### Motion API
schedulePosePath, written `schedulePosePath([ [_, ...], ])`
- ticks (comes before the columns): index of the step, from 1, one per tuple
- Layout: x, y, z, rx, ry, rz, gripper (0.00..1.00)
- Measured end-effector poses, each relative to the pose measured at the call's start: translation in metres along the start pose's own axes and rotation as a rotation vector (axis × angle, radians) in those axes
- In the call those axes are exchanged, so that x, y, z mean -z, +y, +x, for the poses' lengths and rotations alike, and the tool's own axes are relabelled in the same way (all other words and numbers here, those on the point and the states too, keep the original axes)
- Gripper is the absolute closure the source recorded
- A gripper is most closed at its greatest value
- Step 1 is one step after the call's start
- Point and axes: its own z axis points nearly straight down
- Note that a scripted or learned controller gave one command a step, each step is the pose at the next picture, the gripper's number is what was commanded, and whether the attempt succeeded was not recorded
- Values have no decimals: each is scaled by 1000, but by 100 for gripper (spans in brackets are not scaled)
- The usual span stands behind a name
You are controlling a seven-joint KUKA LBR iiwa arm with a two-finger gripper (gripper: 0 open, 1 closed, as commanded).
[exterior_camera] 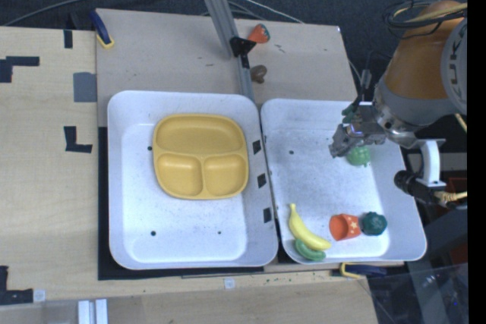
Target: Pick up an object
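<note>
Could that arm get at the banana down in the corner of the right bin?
Probably yes. The banana lies uncovered on the right bin's floor, and the gripper hangs over the same bin. Only a green thing presses against the banana, beside the near wall.

The end effector [348, 142] is seen over the right bin [304, 125], beside a green object [358, 156]; a yellow tray [201, 155] (three compartments) is set in the left bin [125, 186].

Smooth white plastic bins [129, 163], speckled dark; a matt yellow plastic tray [201, 155]; pale wood-look tabletop [45, 163].
</note>
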Motion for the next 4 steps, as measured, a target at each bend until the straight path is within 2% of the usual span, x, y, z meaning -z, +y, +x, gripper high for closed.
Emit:
schedulePosePath([
  [1,0,2,51,1,0,0,100],
  [3,-20,-22,159,1,0,2,100],
  [4,-7,-39,204,2,1,0,100],
])
